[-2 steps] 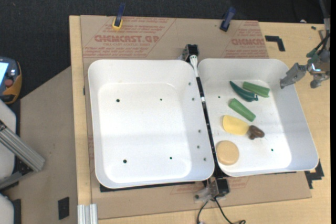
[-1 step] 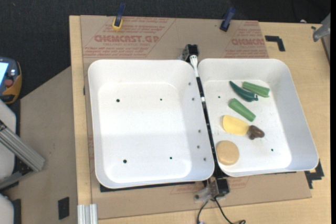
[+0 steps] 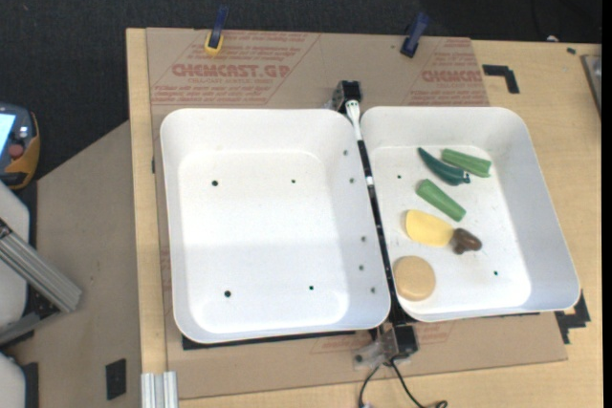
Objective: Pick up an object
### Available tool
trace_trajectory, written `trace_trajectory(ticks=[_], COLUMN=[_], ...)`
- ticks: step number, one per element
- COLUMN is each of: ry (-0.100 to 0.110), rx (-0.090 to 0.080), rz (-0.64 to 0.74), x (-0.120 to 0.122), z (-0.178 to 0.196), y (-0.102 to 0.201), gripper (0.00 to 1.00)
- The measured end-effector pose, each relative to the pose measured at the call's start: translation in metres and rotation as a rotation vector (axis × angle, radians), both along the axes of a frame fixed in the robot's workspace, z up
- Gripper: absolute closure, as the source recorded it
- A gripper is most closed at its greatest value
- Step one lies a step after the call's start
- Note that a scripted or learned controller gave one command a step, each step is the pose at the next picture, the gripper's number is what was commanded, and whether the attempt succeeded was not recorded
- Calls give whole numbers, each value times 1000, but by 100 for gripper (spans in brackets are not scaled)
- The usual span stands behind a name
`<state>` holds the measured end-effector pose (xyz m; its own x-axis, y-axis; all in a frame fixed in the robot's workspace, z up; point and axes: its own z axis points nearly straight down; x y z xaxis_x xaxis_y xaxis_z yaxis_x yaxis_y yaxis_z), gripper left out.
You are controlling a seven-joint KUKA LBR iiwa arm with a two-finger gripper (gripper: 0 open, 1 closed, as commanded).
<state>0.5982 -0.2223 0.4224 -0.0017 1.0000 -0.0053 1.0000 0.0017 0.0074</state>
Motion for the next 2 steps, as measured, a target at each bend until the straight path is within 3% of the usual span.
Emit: trace_trajectory(ticks=[1, 2], ry=[18, 3], rx=[9, 2], rz=[-7, -2], x=[-92, -87], z=[-77, -62], y=[-3, -2], gripper=[100, 100])
